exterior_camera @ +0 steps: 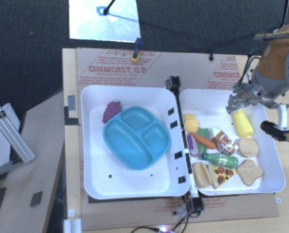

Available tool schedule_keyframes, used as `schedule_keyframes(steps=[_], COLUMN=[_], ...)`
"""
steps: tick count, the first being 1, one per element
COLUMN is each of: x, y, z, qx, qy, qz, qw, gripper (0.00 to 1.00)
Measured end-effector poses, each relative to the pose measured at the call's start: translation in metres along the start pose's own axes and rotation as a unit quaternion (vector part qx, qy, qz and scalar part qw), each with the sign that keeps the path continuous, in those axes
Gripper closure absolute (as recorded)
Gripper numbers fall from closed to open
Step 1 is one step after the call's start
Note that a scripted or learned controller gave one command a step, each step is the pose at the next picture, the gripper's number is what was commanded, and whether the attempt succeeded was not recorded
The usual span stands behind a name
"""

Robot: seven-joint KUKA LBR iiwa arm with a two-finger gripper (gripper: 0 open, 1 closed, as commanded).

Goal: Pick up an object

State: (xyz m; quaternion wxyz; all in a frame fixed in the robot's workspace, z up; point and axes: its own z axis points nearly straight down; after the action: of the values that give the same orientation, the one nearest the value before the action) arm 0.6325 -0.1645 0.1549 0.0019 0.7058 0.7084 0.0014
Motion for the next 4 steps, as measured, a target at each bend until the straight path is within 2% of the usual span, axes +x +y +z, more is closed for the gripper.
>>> schedule_keyframes(steps=[1, 2, 4], x=[0.000, 0.000, 0.087], y=[-0.005, -0.004, -0.038], z=[-0.047, -0.071, -0.079], qx=[-0.001, 0.000, 0.003], qy=[0.000, 0.000, 0.001], qz=[0.000, -0.001, -0.002], qw=[1.0000, 1.0000, 1.0000], gripper=[1.00, 1.00, 1.00])
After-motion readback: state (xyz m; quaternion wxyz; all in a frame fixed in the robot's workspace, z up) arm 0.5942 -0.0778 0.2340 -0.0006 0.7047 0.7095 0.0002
